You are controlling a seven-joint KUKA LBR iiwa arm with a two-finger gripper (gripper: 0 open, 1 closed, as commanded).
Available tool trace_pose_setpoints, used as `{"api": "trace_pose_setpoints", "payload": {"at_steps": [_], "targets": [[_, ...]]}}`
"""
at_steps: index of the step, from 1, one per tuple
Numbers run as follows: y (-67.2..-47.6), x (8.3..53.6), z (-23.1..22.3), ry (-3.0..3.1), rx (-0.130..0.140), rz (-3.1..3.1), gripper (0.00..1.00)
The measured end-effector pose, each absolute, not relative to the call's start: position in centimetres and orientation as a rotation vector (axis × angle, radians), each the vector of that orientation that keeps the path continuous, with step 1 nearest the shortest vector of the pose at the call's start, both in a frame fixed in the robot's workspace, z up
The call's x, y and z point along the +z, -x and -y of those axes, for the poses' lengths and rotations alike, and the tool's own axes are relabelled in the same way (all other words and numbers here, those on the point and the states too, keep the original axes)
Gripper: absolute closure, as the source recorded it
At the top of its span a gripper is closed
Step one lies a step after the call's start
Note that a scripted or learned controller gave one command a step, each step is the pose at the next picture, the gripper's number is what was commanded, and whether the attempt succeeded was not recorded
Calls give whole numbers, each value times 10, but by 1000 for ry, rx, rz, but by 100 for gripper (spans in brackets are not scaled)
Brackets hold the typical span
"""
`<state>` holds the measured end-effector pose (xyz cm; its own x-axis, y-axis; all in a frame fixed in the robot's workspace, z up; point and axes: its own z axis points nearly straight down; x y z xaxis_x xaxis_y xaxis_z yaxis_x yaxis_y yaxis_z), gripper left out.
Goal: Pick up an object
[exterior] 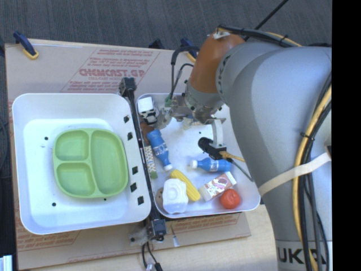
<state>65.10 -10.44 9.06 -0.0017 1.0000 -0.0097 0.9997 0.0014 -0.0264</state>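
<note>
The right bin (248, 192) holds several items. A blue bottle with an orange cap (159, 149) lies near its left wall, and a smaller blue bottle (212, 165) lies toward the right. Along the near side are a yellow corn cob (186, 184), a white jug (174, 196), a pink-and-white carton (218, 186) and a red tomato (229, 199). My gripper (183, 115) hangs low over the far end of this bin, beyond the orange-capped bottle, under the orange wrist band. Nothing shows between it and the bin floor.
A green divided plate (90, 162) lies in the left bin (34, 117). A small white-and-black object (146, 106) sits at the right bin's far left corner, and a narrow patterned bar (150, 160) lies along the shared wall. The arm's grey body covers the right bin's right side.
</note>
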Motion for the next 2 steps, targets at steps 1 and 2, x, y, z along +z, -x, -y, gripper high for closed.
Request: {"api": "trace_pose_setpoints", "payload": {"at_steps": [1,2], "targets": [[-631,92,177,2215,5,2223,0],[-657,93,201,2214,1,2227,0]]}}
